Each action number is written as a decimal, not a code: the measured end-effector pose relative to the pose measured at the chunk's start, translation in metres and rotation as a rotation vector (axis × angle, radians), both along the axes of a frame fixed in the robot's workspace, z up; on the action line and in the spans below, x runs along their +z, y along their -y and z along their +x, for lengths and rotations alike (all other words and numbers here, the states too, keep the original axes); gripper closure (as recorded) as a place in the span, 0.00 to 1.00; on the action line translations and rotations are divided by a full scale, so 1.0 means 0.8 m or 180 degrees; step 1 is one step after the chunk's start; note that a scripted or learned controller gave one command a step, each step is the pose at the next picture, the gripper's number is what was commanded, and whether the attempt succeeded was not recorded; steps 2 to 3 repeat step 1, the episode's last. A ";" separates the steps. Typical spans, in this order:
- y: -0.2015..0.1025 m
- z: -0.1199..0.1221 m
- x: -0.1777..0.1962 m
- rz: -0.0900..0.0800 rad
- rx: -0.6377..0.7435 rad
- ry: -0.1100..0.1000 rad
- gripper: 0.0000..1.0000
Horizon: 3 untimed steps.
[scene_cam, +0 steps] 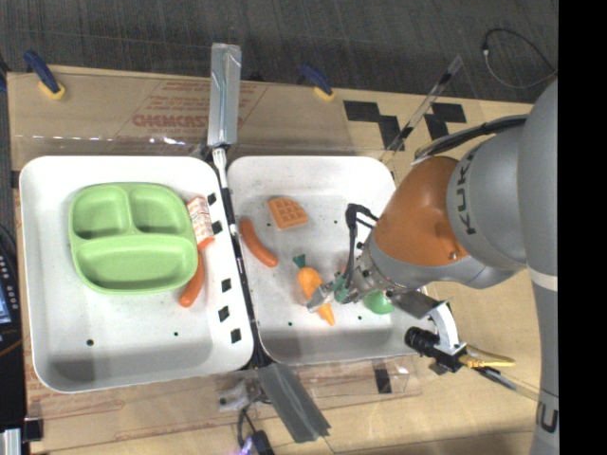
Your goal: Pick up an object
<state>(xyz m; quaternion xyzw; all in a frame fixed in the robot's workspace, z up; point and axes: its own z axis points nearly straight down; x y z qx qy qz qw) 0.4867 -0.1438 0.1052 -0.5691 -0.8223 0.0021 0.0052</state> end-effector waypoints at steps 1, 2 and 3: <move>-0.039 0.072 0.156 -0.0009 -0.0508 0.0025 1.00; -0.039 0.072 0.156 -0.0009 -0.0508 0.0025 1.00; -0.039 0.072 0.156 -0.0009 -0.0508 0.0025 1.00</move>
